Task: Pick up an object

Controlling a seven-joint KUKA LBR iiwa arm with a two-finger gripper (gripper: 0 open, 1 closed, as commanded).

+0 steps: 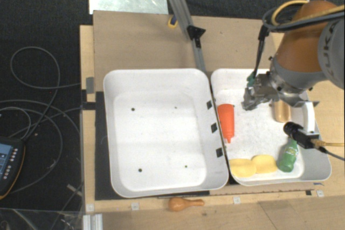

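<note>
I see the pincer (pixel 251 100) low over the right bin (pixel 323 169); I cannot tell its state from here. An orange bottle (pixel 226 121) lies just to its lower left, apart from it. Further below sit two yellow pieces (pixel 253 165) and a green bottle (pixel 288 156).

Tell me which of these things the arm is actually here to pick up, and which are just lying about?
Part of the job:
- tool, over the right bin
- orange bottle
- green bottle
- two yellow pieces
- tan cylinder

Just lying about:
- left bin
- wooden peg on the bench in front of the bins
- cables and handheld screen on the floor
</note>
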